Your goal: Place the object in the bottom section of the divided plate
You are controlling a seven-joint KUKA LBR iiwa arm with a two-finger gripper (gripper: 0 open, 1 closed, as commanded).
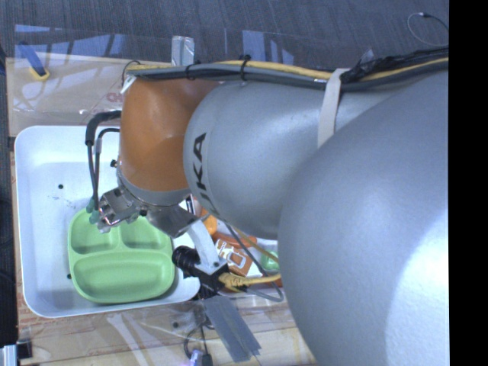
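- The thing to be placed is hard to pick out. An orange thing (229, 254) with white on it lies just right of the plate, half hidden under the arm. I think this may be it, but I am not sure.
- It looks flat and boxy, like a small packet. Most of it is covered, so I cannot tell its whole shape.
- A green bit (271, 264) lies just right of it, too small to name.
- The plate (122, 277) is light green with soft round corners. It has two small parts on the far side and one big part on the near side. The big near part is the goal. It shows bare green, so the job is not done yet.
- The plate lies flat in the near right corner of the left bin (34, 174). I think it sits there so the arm can reach it from the right.
- The gripper (107, 210) is over the far left small part of the plate. I cannot tell if it is open or closed, or if it holds anything. It is not over the goal.
- The arm (305, 204) is big and grey and covers most of the right side.
- The bin sits on the desk (76, 334).
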